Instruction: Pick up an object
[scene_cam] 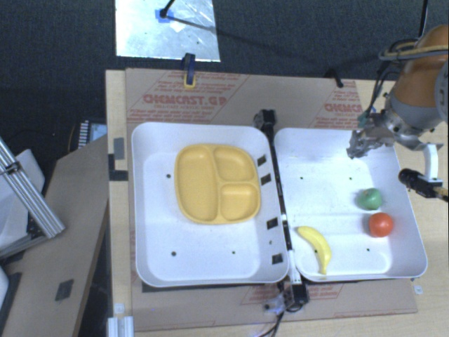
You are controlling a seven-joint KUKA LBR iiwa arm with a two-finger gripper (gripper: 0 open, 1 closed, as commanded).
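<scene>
In the right bin (330, 181) lie a yellow banana (317, 246) near the front left, a green ball-like fruit (369, 199) and an orange-red one (380, 225) just in front of it near the right wall. My gripper (362, 146) hangs over the bin's far right part, above and behind the green fruit and well apart from it. Nothing shows between its fingers.
The left bin (154, 251) holds a yellow divided plate (216, 184). A black clamp strip (275, 188) runs between the bins. A black part (419, 182) of the arm sticks out over the right bin's right rim. Cardboard lies under both bins.
</scene>
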